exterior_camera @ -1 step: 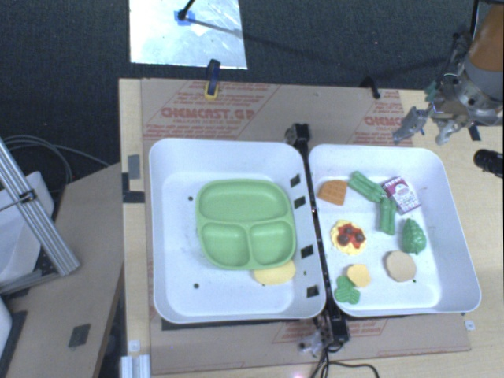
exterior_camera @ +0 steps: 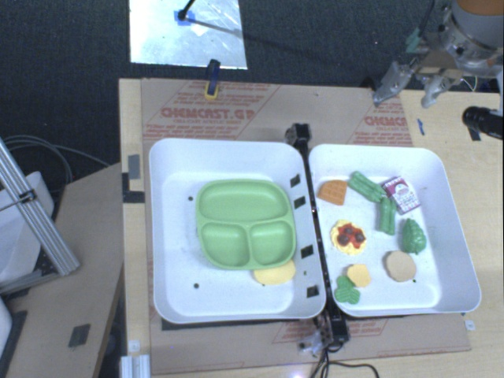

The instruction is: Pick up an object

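At the near edge of the desk (exterior_camera: pixel 94 235), the two white bins sit side by side. In the right bin (exterior_camera: pixel 453 235), closest to its near edge, lies a small green leafy toy (exterior_camera: pixel 346 291), with a little yellow-orange round piece (exterior_camera: pixel 358 275) touching it just behind. Toward the near right corner rests a tan round cookie-like piece (exterior_camera: pixel 400 266). Farther in, near the middle, is a small pizza (exterior_camera: pixel 349 237) with red topping, and to its right a dark green broccoli-like piece (exterior_camera: pixel 413 236) near the right wall. Behind these stands a green bean pod (exterior_camera: pixel 386 216), and another green pod (exterior_camera: pixel 365 186) angles toward the far edge, with a small purple-and-white carton (exterior_camera: pixel 400 193) beside them. An orange wedge (exterior_camera: pixel 333 192) lies close to the bin's left wall.

In the left bin (exterior_camera: pixel 169 211), a light green divided plate (exterior_camera: pixel 245 224) sits in the middle, and a pale yellow flat piece (exterior_camera: pixel 275 274) pokes out from under its near edge.

Beyond the bins, at the far right corner of the desk, the hand (exterior_camera: pixel 411 89) hangs above the cardboard, well apart from every object; its two fingers are spread and nothing is between them. A shiny square sheet (exterior_camera: pixel 187 22) lies on the dark floor past the far edge.
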You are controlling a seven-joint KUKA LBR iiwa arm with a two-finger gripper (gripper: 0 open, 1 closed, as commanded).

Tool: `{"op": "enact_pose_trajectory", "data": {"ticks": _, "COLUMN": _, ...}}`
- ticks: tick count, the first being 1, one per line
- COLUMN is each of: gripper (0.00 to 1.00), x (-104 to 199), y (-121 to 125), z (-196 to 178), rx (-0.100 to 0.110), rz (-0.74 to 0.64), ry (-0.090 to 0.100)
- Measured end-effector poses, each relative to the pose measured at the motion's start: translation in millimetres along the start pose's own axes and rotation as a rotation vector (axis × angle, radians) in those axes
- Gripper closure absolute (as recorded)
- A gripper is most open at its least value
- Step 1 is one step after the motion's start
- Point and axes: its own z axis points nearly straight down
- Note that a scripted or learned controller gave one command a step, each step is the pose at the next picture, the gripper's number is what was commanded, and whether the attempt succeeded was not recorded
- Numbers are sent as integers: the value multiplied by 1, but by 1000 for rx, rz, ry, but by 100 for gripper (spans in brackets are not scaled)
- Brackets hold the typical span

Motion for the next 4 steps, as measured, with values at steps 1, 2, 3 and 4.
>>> {"op": "enact_pose_trajectory", "data": {"ticks": 1, "gripper": 0, "x": 69, "y": 12, "z": 31, "rx": 16, "rz": 4, "ry": 1}}
{"op": "enact_pose_trajectory", "data": {"ticks": 2, "gripper": 0, "x": 142, "y": 14, "z": -19, "rx": 10, "rz": 3, "ry": 1}}
{"op": "enact_pose_trajectory", "data": {"ticks": 3, "gripper": 0, "x": 252, "y": -25, "z": -24, "rx": 15, "rz": 0, "ry": 3}}
{"op": "enact_pose_trajectory", "data": {"ticks": 4, "gripper": 0, "x": 313, "y": 18, "z": -89, "rx": 7, "rz": 6, "ry": 3}}
